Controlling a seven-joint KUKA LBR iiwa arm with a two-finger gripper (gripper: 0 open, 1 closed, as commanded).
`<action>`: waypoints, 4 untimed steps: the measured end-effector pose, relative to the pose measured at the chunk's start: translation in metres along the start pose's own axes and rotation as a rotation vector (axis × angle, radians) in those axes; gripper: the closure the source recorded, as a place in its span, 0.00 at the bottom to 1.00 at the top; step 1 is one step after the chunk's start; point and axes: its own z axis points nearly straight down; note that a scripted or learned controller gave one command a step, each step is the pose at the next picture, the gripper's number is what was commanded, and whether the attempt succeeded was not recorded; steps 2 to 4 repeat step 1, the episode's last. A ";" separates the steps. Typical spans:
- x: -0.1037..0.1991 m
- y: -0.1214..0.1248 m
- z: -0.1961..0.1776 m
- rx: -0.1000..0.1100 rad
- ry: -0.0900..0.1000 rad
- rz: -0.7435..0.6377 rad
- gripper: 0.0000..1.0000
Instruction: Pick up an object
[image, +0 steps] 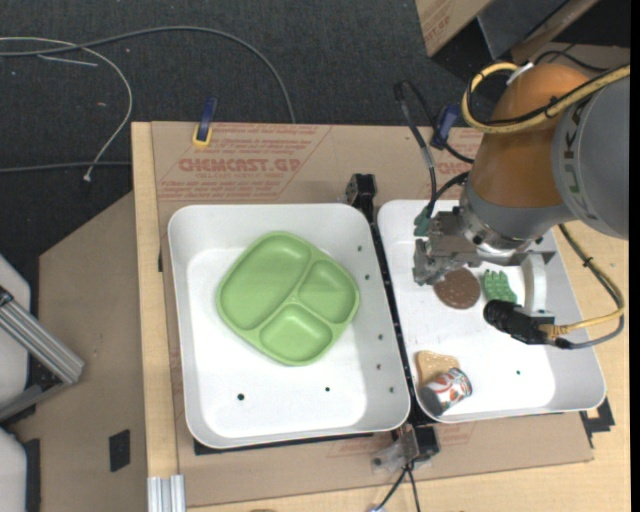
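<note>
Gripper (437, 268) hovers at nine o'clock of the brown disc (459, 291) (its grip state I cannot tell), nothing lifted yet.

**Plastic, cardboard and metal**

Both white bins, the left bin (200, 400) and the right bin (570, 385), look like smooth, slightly glossy plastic. The green divided plate (288, 297) is matt plastic. The bench top (250, 150) is plain brown cardboard with red print. The small can (447, 388) shines like metal. The brown disc (459, 291) looks dull.
</note>
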 end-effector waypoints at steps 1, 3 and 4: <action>0.048 0.001 0.010 0.001 -0.001 0.000 1.00; 0.048 0.001 0.010 0.001 -0.001 0.000 1.00; 0.048 0.001 0.010 0.001 -0.001 0.000 1.00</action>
